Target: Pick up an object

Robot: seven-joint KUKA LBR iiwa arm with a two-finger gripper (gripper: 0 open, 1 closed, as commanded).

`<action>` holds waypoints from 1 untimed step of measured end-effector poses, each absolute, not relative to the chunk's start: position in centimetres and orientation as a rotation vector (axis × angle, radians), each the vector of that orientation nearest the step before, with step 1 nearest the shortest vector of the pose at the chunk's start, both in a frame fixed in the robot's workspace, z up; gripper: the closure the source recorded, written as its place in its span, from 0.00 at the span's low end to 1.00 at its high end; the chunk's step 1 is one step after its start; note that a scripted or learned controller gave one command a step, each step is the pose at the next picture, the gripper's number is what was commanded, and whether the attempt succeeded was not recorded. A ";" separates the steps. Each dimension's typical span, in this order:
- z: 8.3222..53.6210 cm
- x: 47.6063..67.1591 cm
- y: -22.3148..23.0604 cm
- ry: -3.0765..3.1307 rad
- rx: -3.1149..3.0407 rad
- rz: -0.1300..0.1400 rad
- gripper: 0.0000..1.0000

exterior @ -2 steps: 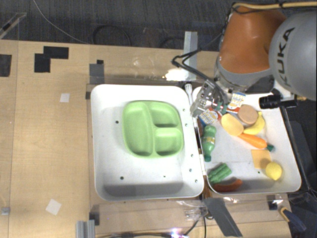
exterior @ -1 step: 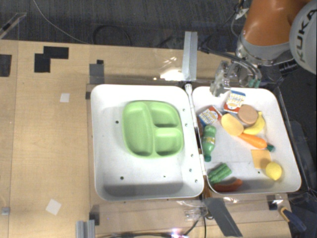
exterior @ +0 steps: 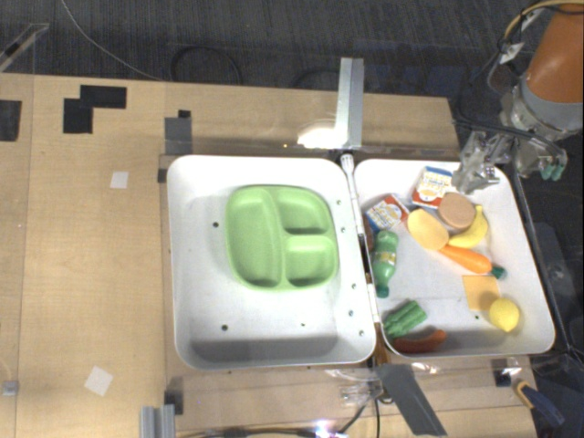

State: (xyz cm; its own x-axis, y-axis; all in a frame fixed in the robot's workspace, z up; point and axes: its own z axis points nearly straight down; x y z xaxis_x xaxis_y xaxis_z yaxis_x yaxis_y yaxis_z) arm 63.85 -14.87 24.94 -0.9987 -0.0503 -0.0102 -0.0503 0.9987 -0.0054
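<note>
A pale wooden desk (exterior: 82, 281) under dark carpet carries two shallow white bins, and the pick belongs to the right bin (exterior: 538, 336), where toy food lies scattered. The likeliest object is the round brown disc (exterior: 457, 213) near that bin's far wall, resting against a yellow potato-like piece (exterior: 427, 229) and a banana (exterior: 471, 234). Just beyond the disc lies a small white carton (exterior: 432, 186); nearer the camera from it lie a carrot (exterior: 467, 260), a lemon (exterior: 504, 314) and a green bottle (exterior: 385, 261). The gripper (exterior: 475, 173) hangs just beyond the disc, over the bin's far corner, and I cannot tell how it is set. A clean grasp probably means descending straight over one piece, avoiding its crowded neighbours. The left bin (exterior: 196, 336) holds a green divided tray (exterior: 278, 235).
</note>
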 end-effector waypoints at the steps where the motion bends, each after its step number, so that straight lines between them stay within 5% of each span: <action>1: 25.0 64.0 -14.1 3.128 -0.095 -0.002 0.00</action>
State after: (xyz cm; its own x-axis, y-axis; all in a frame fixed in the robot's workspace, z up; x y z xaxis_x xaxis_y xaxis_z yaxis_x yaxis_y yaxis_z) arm 64.02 -14.14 24.97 -0.9981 -0.0607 -0.0116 -0.0607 0.9982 -0.0017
